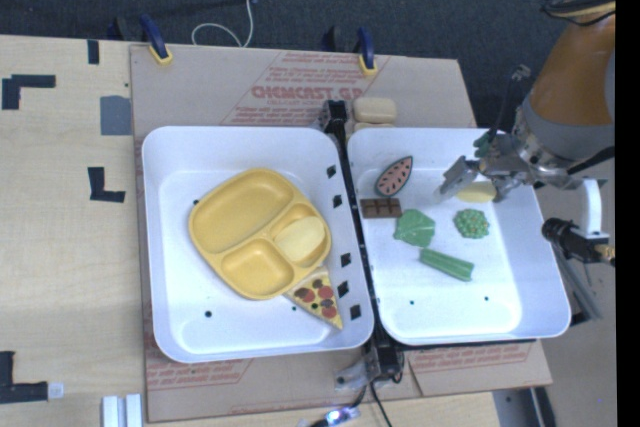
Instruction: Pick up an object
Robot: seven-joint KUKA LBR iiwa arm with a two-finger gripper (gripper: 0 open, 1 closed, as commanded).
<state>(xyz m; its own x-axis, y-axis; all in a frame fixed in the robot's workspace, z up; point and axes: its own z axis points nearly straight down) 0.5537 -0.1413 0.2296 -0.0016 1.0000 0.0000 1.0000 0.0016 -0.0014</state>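
While a yellow divided tray [258, 230] and a toy pizza slice [318, 297] sit untouched in the left bin [160, 245], the right bin [540, 315] on the counter holds a green leaf piece [415, 228], a green stick [446, 264] and a round green lump [472, 223]. Above its far edge the hand [480, 177] hovers, fingers apart around a pale yellow piece [478, 193]; closing off-centre could squirt it free.

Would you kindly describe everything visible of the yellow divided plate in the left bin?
The yellow divided plate looks like matte plastic, with one large compartment and two smaller ones, all bare. It lies flat and right side up, turned at an angle, on the left bin's floor. A pizza slice toy lies at its lower right rim.
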